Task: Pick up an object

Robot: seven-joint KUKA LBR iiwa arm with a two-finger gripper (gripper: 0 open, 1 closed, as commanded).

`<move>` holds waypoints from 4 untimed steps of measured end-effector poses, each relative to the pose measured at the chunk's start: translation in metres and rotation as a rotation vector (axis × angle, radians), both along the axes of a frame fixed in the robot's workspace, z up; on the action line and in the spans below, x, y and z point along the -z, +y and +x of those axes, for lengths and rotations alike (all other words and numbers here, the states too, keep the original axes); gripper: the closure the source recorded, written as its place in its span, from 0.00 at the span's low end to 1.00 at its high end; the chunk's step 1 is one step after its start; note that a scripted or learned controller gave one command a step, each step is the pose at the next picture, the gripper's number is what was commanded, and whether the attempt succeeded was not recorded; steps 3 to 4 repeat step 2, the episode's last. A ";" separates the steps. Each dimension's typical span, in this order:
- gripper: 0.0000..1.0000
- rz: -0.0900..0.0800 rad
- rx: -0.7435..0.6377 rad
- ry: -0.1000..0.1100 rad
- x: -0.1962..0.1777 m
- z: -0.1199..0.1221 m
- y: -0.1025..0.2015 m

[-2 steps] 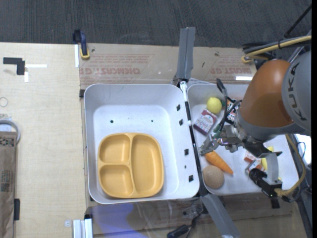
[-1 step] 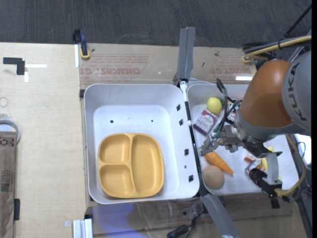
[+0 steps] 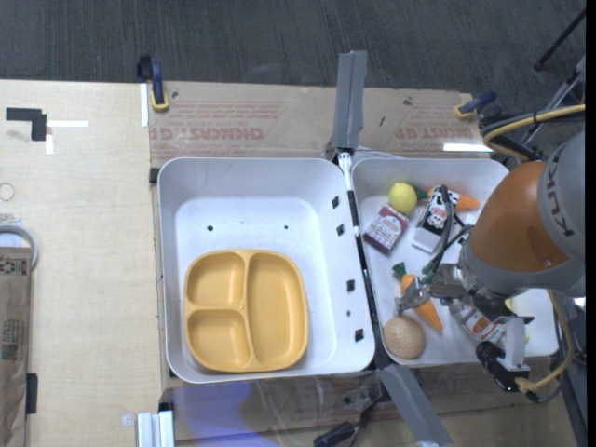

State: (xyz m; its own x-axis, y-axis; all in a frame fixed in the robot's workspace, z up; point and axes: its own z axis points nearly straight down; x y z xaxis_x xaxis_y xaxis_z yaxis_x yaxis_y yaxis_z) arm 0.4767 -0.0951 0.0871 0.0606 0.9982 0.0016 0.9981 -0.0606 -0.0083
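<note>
Both white bins (image 3: pixel 177 250) look like smooth, faintly glossy plastic, and the yellow divided tray (image 3: pixel 247 310) in the left one is matt plastic. The bench (image 3: pixel 84 250) shows pale wood grain, with dull brown printed cardboard (image 3: pixel 242 119) behind the bins

The arm (image 3: pixel 521 226) covered the right part of the right bin (image 3: pixel 372 277) and ran off the picture's right edge. The claw (image 3: pixel 438 291) sat low over the toys, its tips too small and cluttered to tell apart. An orange piece (image 3: pixel 468 203) beside the black-and-white packet (image 3: pixel 436 210) was half hidden. At the left edge, a brown bag (image 3: pixel 11 343) was cut off.
</note>
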 end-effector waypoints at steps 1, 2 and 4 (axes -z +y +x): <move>1.00 0.002 0.005 0.008 -0.005 0.000 -0.001; 1.00 -0.004 0.038 -0.005 -0.104 0.066 0.024; 1.00 -0.004 0.038 -0.005 -0.104 0.066 0.024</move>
